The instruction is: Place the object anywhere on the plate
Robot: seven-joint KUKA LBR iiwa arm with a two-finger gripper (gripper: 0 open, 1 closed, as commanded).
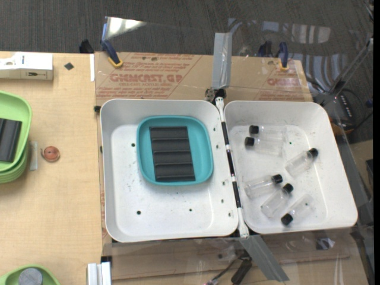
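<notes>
We see two shallow white bins side by side at the centre of the frame. In the left white bin [119, 212] lies a teal square plate [175, 150] carrying a dark ribbed insert [172, 154]. The right white bin [332, 206] holds several clear plastic vials with black caps [264, 186], scattered and lying on their sides, all apart from the plate. At the far left of the wooden surface [53, 218] sits a green tray [18, 123].
</notes>
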